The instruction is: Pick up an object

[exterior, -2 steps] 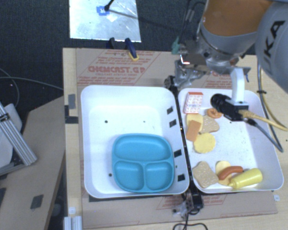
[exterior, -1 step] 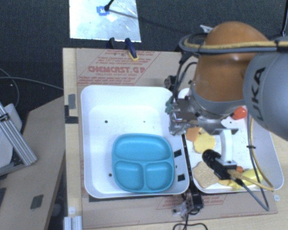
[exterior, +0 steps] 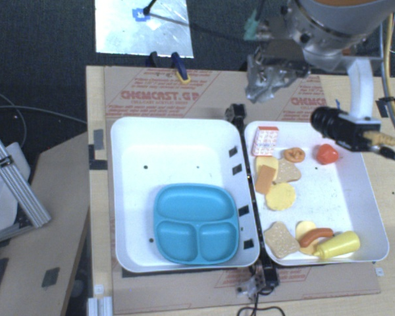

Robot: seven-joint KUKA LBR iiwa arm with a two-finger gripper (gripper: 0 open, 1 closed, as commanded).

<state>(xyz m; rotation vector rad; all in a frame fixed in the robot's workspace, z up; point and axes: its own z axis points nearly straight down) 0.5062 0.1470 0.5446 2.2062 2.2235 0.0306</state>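
The gripper is seen above the bench at twelve o'clock of the right bin; whether its fingers are wide or narrow cannot be told. Nothing is held. The toy foods lie crowded at the bin's nine o'clock side: cheese slice, bread slice, sausage. A descent there is judged likely to slip off flat pieces or nudge neighbours.

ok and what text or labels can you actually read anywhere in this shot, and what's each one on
"CHEMCAST GP" in red, on the brown protective sheet behind the left bin.
More red print of the same kind on that sheet behind the right bin, partly hidden by the gripper: not readable.
Red and white box in the right bin: print too small to read.
Blue mark on the shiny square sheet: blurred.
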